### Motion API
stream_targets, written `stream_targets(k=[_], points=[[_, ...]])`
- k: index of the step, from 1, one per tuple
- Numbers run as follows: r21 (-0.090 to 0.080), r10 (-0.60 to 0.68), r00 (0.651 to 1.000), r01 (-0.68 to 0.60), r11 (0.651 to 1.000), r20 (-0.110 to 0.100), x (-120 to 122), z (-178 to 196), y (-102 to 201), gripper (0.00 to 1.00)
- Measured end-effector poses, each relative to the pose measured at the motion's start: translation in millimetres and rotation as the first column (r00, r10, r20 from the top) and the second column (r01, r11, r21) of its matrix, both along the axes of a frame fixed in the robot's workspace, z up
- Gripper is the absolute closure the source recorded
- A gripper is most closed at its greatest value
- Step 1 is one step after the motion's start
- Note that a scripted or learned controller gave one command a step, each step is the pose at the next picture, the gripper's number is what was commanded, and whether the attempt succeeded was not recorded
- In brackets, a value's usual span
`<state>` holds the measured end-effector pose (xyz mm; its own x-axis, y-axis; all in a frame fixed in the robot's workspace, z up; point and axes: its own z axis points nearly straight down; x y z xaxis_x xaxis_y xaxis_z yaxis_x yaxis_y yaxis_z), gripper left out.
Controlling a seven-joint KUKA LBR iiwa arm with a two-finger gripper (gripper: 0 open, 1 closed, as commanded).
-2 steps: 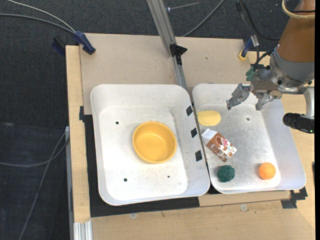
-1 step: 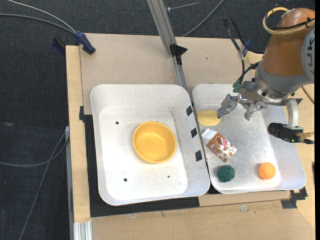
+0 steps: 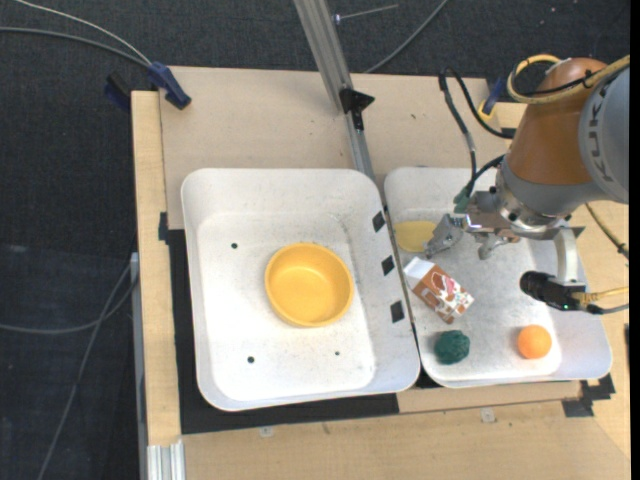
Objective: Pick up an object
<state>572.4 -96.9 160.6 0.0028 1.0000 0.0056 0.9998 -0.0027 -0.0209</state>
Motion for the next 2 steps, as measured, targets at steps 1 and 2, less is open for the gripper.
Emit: stream_targets(k=[1,2], points=[[0.001,0.001,1.000,-0.001,1.000,0.001,-2,-44,-1,0.00],[0.001,0.000,1.000,0.000,1.000,0.011,1,-28,-1,1.00]])
